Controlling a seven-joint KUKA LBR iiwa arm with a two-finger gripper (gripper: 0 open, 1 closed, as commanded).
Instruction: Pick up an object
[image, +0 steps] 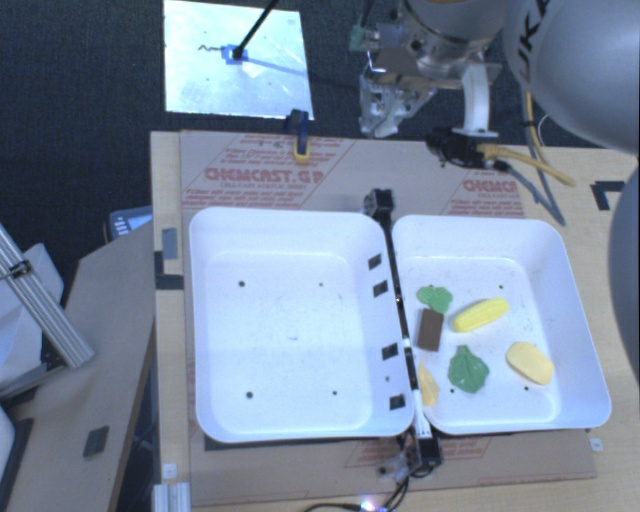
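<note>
Camera view, nearest me: right bin holds a green leaf piece, a yellow lump, a brown block and a yellow corn-like piece, all lying untouched. Beyond, my gripper hangs high past the bins' far rim, carrying nothing; whether it is wide or narrow I cannot tell. I judge the pick unstarted: descent, grasp and lift remain.
</note>
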